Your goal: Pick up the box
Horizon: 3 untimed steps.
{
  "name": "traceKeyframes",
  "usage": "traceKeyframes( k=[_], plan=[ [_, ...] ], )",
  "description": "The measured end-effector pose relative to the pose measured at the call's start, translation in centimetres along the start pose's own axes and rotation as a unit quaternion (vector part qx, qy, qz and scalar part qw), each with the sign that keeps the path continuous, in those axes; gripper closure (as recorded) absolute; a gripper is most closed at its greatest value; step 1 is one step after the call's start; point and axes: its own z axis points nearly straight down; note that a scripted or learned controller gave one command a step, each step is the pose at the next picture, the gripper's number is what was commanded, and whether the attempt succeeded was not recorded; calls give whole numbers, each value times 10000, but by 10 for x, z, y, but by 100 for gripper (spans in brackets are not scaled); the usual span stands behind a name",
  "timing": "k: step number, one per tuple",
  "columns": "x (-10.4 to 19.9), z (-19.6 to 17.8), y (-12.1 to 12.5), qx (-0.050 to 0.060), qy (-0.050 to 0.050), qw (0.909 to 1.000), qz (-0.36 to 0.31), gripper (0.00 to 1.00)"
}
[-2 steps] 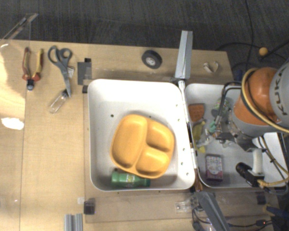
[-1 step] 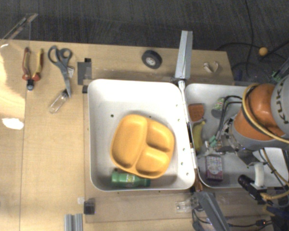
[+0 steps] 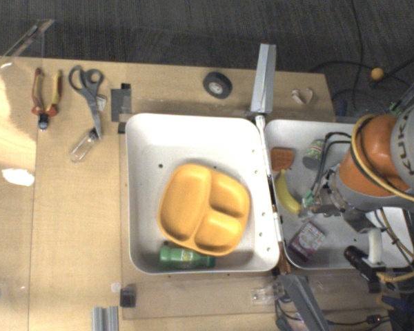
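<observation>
Purple-grey and printed, the small box (image 3: 306, 238) lies flat near the front left corner of the right bin (image 3: 331, 263), just below the gripper (image 3: 322, 202). The arm's bulk hides the gripper's state; I cannot tell. Left of it lies a curved yellow banana (image 3: 287, 194). A glossy yellow divided plate (image 3: 204, 208) fills the left bin (image 3: 145, 185), partly covering a green bottle (image 3: 185, 256).

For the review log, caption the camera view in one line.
KUKA arm reaches over right bin above small box; yellow tray fills left bin.
</observation>
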Motion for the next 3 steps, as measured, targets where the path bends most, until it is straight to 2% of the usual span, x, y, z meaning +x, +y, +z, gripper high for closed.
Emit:
traceKeyframes(
  k=[1,2,3],
  plan=[
    [0,0,0,2,0,10000,2,0],
    [-10,12,-6,66,38,9992,-392,0],
    [4,12,-4,38,1,9995,329,0]
  ],
)
